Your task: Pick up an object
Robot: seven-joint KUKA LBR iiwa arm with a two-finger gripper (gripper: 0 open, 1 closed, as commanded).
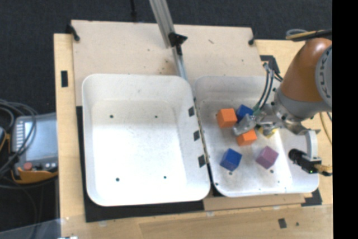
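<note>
The right bin (224,187) holds several small blocks. An orange cube (226,117) lies near its middle left, with a blue block (244,112) just right of it. A second orange block (246,137) sits directly under my gripper (244,127), which hangs low over the bin's middle. Another blue cube (230,159) and a purple cube (267,157) lie nearer the front. My gripper's metal tip touches or nearly touches the second orange block and the blue one beside it.
The left bin (92,120) stands beside the right one, divided by their shared rims. A slanted aluminium pole (159,3) rises from the back between the bins. The grey and orange arm (305,84) covers the right bin's far right side.
</note>
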